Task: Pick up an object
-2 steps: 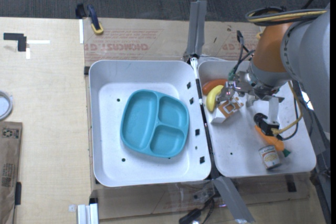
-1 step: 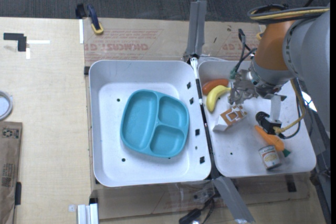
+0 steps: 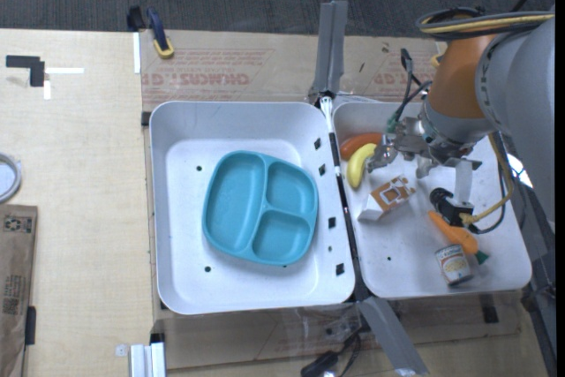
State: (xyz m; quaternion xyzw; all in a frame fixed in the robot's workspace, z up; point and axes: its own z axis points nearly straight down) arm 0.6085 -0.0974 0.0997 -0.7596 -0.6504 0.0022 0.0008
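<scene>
Gripper (image 3: 399,156) sat low in the right bin (image 3: 388,265), near its back-left corner, w/ the arm (image 3: 503,75) reaching in from the right. Couldn't tell from this angle whether it was clenched or released; nothing was visibly held. Just left of it lay a yellow banana (image 3: 358,164), w/ an orange-red piece (image 3: 357,142) touching it behind. Just below the gripper sat a small orange-and-white carton (image 3: 389,195). Farther right, near the bin's front: a carrot (image 3: 455,230) and a small can (image 3: 453,264), close together.

Left bin (image 3: 168,199) held a blue divided plate (image 3: 260,207), well apart from the gripper.

Judged step: approach/descent over a target, prob. the banana or the carton, grasp not yet made. Next move calls for committing to one item, centring over it w/o nudging its neighbours, closing on it, then lifting clear of the bin wall.
</scene>
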